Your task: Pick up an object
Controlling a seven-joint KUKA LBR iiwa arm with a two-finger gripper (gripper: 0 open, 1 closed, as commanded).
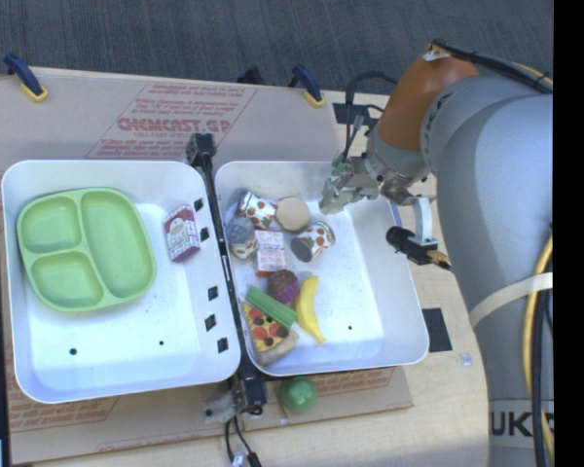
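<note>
The likeliest target is the round beige toy bun (293, 213), lying in the right bin (389, 300) near its far edge, touching a small patterned cup (315, 240) and a crumpled packet (256, 208). It looks light, hard plastic, smooth and prone to slipping; a grip across its widest middle seems safest. Nearer the front edge lie a toy banana (310, 309) and pizza slice (267, 333). The pincer (337, 193) hovers just beside the bun toward the far right corner, holding nothing; its spread I cannot tell.
</note>
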